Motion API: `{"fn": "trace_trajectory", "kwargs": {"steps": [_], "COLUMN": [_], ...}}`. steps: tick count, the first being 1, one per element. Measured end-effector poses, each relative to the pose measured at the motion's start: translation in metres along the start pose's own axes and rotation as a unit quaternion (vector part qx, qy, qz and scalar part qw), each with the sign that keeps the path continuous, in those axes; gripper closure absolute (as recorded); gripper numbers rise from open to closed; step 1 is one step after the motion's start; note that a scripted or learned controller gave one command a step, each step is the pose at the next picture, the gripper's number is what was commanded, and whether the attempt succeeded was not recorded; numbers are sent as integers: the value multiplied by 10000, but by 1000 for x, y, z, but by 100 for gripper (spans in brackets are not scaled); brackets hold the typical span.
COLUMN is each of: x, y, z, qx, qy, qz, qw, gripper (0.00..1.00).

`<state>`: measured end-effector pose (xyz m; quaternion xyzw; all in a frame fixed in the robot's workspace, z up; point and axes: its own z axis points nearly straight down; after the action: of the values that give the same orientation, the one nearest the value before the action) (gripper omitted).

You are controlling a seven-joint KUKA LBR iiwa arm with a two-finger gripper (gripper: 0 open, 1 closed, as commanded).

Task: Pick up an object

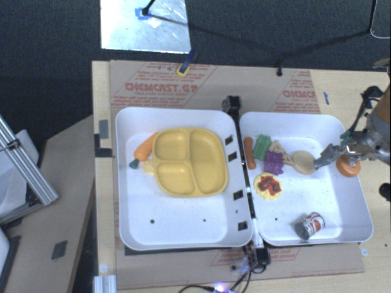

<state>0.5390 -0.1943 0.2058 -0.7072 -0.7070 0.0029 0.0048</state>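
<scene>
Gripper (324,158) beside wooden spoon (303,162), orange disc (349,167) just right.

The brown protective sheet (214,81) that lies under the two bins carries red printed text. Along the far edge of the tabletop, behind the left bin (131,182), the word "CHEMCAST" can be read, followed by letters that look like "GP". The same print repeats behind the right bin (351,182), near the far right corner, but there it is less sharp. Smaller red lines stand around these words and are too small to read. The small can (310,225) has a red and white label, not readable.
</scene>
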Motion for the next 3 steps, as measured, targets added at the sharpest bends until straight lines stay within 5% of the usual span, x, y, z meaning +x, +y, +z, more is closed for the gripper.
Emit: {"fn": "trace_trajectory", "kwargs": {"steps": [1, 3], "x": [0, 4], "y": [3, 5], "z": [-6, 79], "qx": [-59, -50], "qy": [-15, -11], "qz": [-17, -8], "qw": [10000, 10000], "gripper": [0, 0]}}
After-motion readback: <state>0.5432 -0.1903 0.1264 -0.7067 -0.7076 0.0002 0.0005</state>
